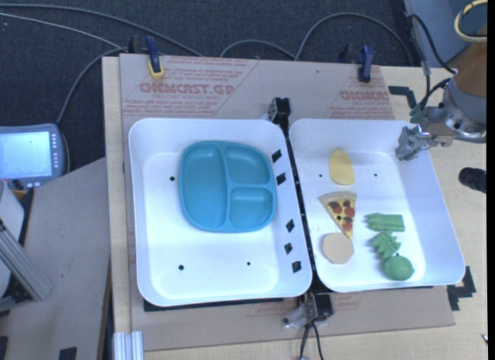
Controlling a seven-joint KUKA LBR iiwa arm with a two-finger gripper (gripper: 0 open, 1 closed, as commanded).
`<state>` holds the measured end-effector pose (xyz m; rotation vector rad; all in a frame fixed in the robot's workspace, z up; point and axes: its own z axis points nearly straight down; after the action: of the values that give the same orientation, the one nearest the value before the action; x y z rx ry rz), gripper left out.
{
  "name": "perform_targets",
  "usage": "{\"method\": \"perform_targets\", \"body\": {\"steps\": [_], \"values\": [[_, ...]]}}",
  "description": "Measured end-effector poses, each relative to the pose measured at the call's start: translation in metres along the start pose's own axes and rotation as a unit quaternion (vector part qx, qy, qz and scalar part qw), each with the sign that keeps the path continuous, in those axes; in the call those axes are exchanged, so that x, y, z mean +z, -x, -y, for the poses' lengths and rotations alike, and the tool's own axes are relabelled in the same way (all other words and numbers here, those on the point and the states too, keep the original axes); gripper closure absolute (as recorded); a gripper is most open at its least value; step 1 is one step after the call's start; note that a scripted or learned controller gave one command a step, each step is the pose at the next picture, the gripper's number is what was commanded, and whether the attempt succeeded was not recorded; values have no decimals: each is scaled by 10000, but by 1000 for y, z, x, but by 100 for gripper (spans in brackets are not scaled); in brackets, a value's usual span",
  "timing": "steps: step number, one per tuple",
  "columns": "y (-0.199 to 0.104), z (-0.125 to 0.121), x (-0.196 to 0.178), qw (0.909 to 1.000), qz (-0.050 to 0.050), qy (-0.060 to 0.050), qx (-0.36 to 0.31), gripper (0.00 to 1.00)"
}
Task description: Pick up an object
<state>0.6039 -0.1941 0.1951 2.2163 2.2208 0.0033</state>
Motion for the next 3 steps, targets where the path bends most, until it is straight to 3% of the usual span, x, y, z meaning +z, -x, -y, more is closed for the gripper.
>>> {"method": "perform_targets", "body": {"steps": [1, 3], "values": [[0, -1, -34, 10000, -2, -4, 2, 100], [-93, -3, -30, 10000, -16, -33, -8, 100]]}}
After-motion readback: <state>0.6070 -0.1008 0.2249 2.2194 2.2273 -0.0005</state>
